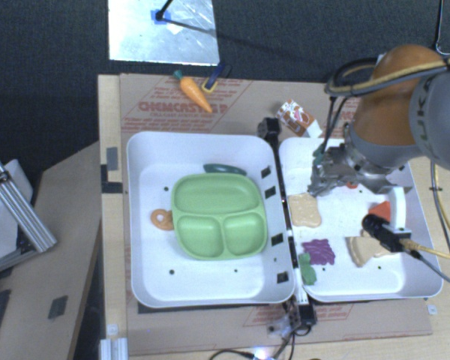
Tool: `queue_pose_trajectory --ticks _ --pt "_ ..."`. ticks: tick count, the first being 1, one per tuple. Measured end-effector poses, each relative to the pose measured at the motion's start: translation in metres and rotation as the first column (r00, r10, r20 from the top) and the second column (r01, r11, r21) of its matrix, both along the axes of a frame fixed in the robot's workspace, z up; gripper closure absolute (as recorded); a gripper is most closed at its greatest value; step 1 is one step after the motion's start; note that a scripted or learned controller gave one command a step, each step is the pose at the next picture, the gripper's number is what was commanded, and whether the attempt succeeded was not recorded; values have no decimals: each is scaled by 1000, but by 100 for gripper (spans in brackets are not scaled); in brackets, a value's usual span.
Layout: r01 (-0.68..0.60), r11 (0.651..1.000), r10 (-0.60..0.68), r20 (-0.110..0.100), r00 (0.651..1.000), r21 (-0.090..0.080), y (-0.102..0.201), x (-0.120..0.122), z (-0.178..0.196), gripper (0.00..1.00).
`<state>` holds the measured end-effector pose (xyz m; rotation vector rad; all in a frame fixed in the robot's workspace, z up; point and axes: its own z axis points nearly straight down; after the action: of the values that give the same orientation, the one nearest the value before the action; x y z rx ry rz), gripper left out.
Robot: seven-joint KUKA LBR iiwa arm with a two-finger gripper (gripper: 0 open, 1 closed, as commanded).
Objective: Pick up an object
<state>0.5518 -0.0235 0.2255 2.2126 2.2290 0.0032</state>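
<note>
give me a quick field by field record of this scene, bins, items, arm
left bin: green divided tray, small orange ring beside it
right bin: toast slice, purple grapes, green piece, tan bread piece
behind bins: toy carrot, snack packet on the bench
arm: reaches in from the right
gripper: above the toast slice, at the back of the right bin
held: nothing seen between the fingers
</note>
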Motion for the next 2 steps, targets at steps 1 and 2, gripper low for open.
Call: queue_pose_trajectory --ticks 1,2 --pt "6 1000 -6 -1 1000 -1 -5 5 -10 100" --pt "7 1000 -7 1 1000 -1 -19 3 5 100"
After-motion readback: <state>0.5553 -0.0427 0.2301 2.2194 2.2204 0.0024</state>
